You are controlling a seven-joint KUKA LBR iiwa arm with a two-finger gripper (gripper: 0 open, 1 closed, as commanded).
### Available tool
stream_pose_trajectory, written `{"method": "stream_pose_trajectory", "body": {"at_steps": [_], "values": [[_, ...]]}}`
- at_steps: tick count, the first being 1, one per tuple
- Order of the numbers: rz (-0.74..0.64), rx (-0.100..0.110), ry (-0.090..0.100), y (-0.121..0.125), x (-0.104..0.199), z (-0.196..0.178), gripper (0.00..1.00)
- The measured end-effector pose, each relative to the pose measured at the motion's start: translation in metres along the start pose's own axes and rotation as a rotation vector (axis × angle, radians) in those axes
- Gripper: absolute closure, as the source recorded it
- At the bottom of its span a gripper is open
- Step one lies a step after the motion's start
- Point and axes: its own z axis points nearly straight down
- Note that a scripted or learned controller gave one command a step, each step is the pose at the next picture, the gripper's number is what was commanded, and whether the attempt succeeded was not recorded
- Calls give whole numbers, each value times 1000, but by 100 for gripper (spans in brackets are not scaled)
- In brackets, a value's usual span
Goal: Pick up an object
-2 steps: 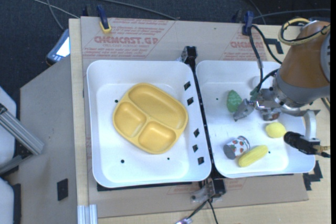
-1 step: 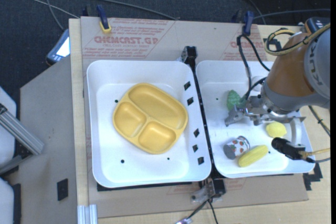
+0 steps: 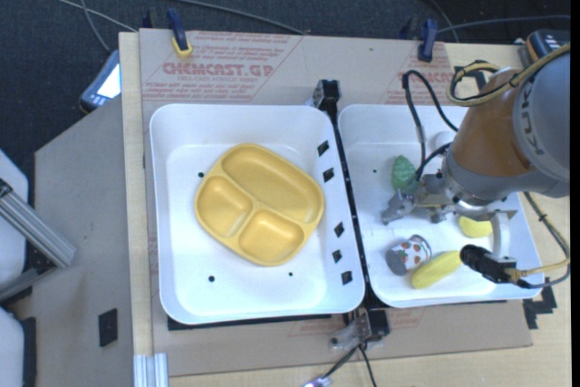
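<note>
My gripper (image 3: 405, 209) hangs low over the middle of the right bin (image 3: 373, 133), with the grey and orange arm reaching in from the right. Just behind it lies a small green object (image 3: 402, 169), close to the gripper's tip. In front of it sits a grey, white and red object (image 3: 408, 253), and beside that a yellow banana-shaped piece (image 3: 435, 271). Another small yellow item (image 3: 475, 227) peeks out under the wrist. Nothing shows as held.
The left bin (image 3: 172, 195) holds a yellow divided plate (image 3: 260, 202) near its centre. A black divider with clips (image 3: 337, 195) runs between the bins. Clamps (image 3: 178, 33) and cables sit along the bench's back edge.
</note>
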Motion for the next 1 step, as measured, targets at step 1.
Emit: {"method": "stream_pose_trajectory", "body": {"at_steps": [1], "values": [[1, -4, 0, 1, 0, -12, 100]]}}
